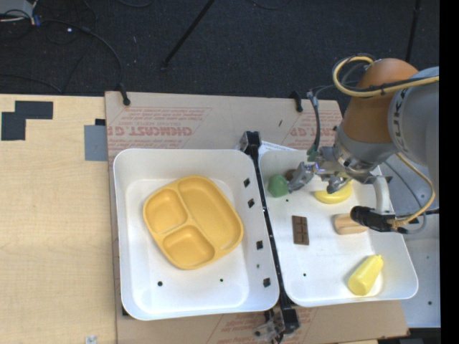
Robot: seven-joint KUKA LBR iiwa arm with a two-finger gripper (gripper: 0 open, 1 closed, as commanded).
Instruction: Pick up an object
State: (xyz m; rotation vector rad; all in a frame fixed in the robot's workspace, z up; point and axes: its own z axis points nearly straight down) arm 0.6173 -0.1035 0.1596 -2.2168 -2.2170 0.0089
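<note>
Over the right bin (401,289), the pincer (318,178) hangs spread and empty between the green ball (277,185) and yellow ring (332,195), ball just leftward.

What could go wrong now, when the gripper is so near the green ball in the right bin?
The gripper hangs beside the green ball, which may roll away if a finger nudges it. The ball also lies near the divider between the bins, so a finger might strike that wall. The yellow disc under the wrist could be pushed aside.
</note>
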